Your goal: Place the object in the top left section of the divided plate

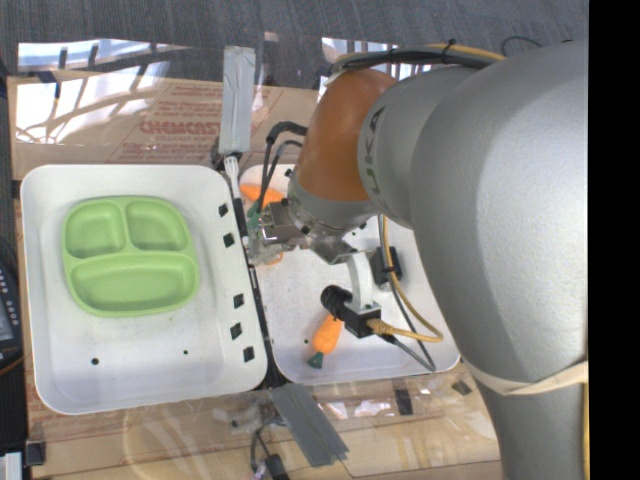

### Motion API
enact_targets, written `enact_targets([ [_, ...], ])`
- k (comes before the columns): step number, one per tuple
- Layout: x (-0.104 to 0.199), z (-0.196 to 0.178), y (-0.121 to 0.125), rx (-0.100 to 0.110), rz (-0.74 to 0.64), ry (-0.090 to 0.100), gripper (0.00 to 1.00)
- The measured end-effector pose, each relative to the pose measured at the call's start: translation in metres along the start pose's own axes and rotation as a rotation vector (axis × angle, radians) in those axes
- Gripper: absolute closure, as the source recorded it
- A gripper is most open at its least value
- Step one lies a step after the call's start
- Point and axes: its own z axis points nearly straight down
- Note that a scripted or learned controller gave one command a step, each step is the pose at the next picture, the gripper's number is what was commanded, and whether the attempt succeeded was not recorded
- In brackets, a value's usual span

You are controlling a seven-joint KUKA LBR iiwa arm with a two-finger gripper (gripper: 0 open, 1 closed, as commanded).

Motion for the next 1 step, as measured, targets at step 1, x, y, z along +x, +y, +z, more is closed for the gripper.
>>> enact_targets([
  [1, -0.0428, 0.0005, -0.0468, 0.003, 0.187, 0.002, 1.00],
])
